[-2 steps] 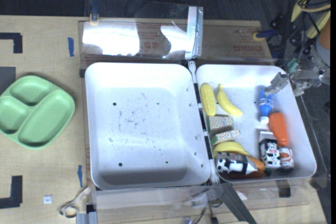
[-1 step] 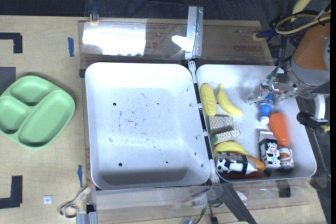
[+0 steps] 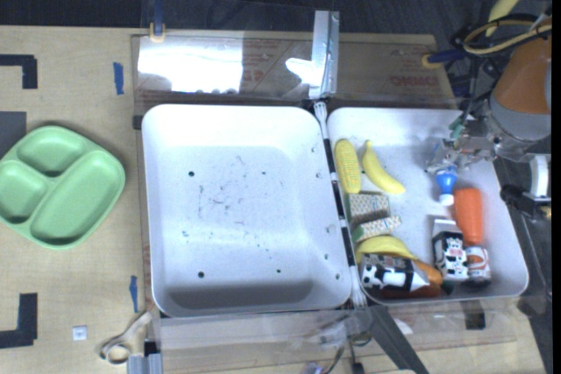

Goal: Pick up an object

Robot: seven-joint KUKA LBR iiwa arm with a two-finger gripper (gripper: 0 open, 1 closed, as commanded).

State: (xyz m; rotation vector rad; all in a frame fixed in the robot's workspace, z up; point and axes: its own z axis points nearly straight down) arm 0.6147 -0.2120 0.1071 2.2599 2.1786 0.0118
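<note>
The right bin (image 3: 408, 131) holds the objects. A corn cob (image 3: 347, 165) and a yellow banana (image 3: 380, 171) lie near its left wall. Below them sit a speckled block (image 3: 368, 206), a second banana (image 3: 386, 246) and a black-and-white cow-patterned item (image 3: 386, 276). An orange carrot (image 3: 470, 215) lies at the right, with a small blue piece (image 3: 446, 183) at its upper end and a cow-patterned carton (image 3: 451, 254) below it. My gripper (image 3: 454, 151) hangs low over the bin's upper right part, just above the blue piece. I see nothing gripped.
The left bin (image 3: 237, 188) lies beside the right one. A green divided plate (image 3: 57, 186) sits on the bench at far left. A clear panel with a metal bracket (image 3: 324, 52) stands behind the bins. Cables and the arm crowd the right edge.
</note>
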